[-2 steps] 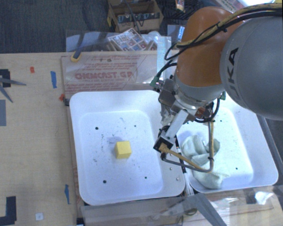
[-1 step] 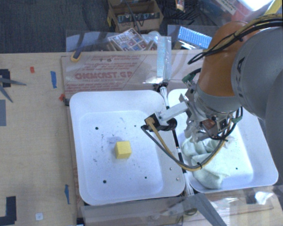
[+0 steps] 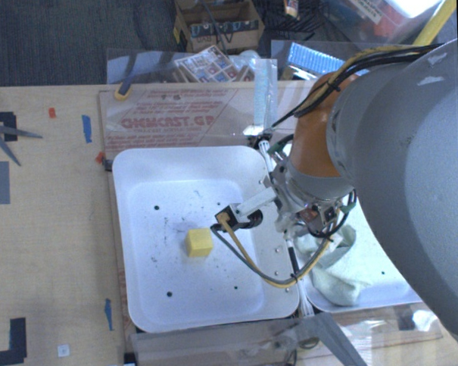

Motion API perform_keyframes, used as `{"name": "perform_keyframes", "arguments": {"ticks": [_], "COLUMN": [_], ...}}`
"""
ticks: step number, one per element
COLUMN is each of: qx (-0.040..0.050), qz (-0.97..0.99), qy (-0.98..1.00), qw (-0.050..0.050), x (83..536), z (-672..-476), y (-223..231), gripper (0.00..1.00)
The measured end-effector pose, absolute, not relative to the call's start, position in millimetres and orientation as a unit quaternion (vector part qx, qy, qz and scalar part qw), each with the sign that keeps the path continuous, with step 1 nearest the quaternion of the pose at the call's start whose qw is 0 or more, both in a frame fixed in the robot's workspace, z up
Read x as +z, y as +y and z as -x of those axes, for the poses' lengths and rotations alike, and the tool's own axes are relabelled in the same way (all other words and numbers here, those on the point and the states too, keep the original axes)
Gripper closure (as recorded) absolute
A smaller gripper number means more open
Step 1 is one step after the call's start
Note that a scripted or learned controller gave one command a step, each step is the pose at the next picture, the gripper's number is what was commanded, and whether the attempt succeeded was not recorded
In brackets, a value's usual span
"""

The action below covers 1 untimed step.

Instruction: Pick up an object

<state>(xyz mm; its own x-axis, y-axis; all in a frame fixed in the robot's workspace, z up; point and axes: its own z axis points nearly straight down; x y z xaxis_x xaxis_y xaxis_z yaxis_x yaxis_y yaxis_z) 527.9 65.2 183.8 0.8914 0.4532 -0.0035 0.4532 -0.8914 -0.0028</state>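
- Gripper point(image 3: 313, 226) hangs over the seam between the bins; how far open it is cannot be told, and no held object is seen.
- Yellow block point(image 3: 200, 243) lies well off to its view-left, roughly cubic.
- Pale cloth point(image 3: 335, 281) sits just beneath it, nearer.

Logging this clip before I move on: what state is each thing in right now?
left bin: level, floor speckled with dark bits.
yellow block: lying loose on the left bin's floor, nothing touching it.
right bin: level, largely covered by the arm.
pale cloth: crumpled in the right bin, partly hidden under the arm.
tool: over the bins' shared edge, above the cloth, apart from the block.
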Motion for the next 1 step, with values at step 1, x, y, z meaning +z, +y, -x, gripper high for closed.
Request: {"name": "perform_keyframes", "arguments": {"ticks": [1], "qx": [0.0000], "qz": [0.945], "qy": [-0.328], "qw": [0.000], "x": [247.1], "z": [-512.6], "y": [58.0], "gripper": [1.00]}}
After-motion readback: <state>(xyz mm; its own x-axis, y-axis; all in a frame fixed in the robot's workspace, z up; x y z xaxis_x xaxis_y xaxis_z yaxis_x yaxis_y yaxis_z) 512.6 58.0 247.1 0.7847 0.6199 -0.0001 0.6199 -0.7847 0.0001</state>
